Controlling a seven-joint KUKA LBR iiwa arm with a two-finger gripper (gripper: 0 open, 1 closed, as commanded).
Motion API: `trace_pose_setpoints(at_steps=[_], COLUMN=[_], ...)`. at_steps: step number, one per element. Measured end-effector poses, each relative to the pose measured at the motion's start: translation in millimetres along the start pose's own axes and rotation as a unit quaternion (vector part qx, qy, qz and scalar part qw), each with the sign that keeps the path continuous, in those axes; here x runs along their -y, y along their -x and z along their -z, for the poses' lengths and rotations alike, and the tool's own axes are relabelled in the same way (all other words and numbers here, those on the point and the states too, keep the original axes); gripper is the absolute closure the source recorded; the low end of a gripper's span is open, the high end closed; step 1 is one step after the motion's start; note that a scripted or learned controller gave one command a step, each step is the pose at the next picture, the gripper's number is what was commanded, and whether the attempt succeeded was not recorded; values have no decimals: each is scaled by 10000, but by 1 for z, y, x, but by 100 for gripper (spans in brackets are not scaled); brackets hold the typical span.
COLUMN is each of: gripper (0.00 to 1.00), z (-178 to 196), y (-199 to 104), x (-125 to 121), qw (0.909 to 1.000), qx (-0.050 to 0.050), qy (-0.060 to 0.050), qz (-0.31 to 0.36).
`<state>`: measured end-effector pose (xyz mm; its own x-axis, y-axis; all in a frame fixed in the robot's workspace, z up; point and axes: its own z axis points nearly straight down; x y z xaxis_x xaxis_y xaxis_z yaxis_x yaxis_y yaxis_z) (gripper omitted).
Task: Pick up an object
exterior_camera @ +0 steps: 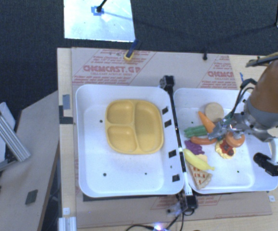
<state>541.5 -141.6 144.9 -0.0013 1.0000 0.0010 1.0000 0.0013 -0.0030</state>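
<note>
- A dark carpeted floor surrounds a wooden bench [143, 64] printed with red lettering; a shiny metal sheet [99, 13] lies on the floor above it
- Two shallow white bins sit side by side on the bench; the left bin [88, 143] holds a yellow divided plate [134, 126] near its middle
- The right bin [244, 177] holds a cluster of toy food: a round tan piece [214, 110] at the top, an orange carrot [206, 121] below it, green beans [195, 130], a hot dog [202, 140], a purple piece [194, 147], a yellow banana [199, 160] and a waffle [201, 178] lowest
- The arm [271, 95] reaches in from the right; the gripper [220, 131] hangs low over the toys, just beside the carrot and hot dog; whether its jaws are open or closed, I cannot tell
</note>
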Motion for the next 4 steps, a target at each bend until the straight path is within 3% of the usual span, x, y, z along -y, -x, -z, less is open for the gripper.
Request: trace_pose_setpoints(at_steps=[1, 2, 3, 4], gripper=[0, 0, 100, 100], z=[-39, -47, -35, 25], y=[-5, 2, 5, 1], x=[0, -8, -10, -17], qw=[9999, 9998, 9997, 10000], qx=[41, 88, 117, 11], qy=[105, 156, 195, 52], qz=[-2, -13, -21, 18])
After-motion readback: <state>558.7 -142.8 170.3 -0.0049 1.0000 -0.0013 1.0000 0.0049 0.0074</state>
